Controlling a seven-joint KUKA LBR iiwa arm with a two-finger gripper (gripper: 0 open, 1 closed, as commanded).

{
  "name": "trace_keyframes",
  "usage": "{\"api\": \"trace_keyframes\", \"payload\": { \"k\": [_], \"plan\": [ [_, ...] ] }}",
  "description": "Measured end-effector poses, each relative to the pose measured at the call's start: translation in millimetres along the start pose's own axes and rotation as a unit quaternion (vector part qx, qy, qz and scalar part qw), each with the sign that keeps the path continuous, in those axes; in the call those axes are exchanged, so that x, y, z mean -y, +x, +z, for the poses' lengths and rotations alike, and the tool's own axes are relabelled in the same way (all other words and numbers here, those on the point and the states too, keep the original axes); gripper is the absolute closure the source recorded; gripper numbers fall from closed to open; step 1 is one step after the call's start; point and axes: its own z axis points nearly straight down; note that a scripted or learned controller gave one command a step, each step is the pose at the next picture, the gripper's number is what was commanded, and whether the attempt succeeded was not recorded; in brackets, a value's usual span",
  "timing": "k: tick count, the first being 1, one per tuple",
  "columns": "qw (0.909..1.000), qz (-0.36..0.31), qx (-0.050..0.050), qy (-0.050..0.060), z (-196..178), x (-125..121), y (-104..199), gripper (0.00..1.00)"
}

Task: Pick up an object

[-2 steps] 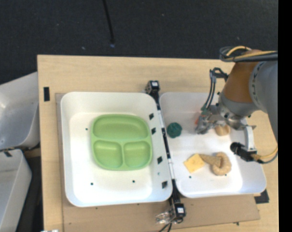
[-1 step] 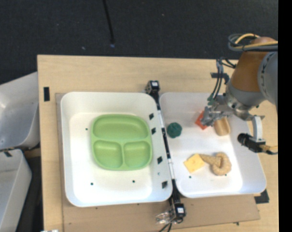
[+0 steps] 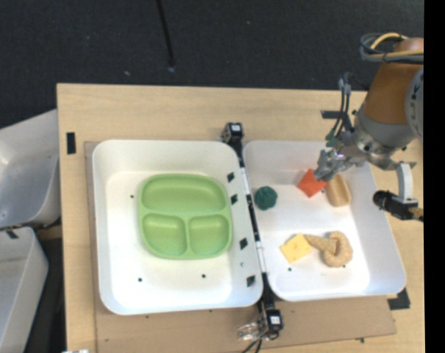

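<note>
Nearest me, below the claw [image 3: 329,162], lie a yellow block [image 3: 296,248] and a pretzel-like toy [image 3: 335,248]. My claw hovers over the orange block [image 3: 310,183]; its grip I cannot tell. I'd descend squarely, clear of the tan cylinder [image 3: 338,191] alongside.

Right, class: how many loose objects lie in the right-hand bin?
5: a green ball by the divider, a red block and a tan roll under the hand, a yellow wedge, a twisted pretzel. The arm may hide more.
</note>
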Motion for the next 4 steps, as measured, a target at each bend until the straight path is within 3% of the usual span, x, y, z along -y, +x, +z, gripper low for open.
{"api": "trace_keyframes", "payload": {
  "k": [1,4],
  "plan": [
    [1.0000,-0.001,0.000,-0.001,-51,-2,-2,1.00],
    [1.0000,-0.003,-0.001,0.002,-36,-22,146,1.00]
  ]
}}
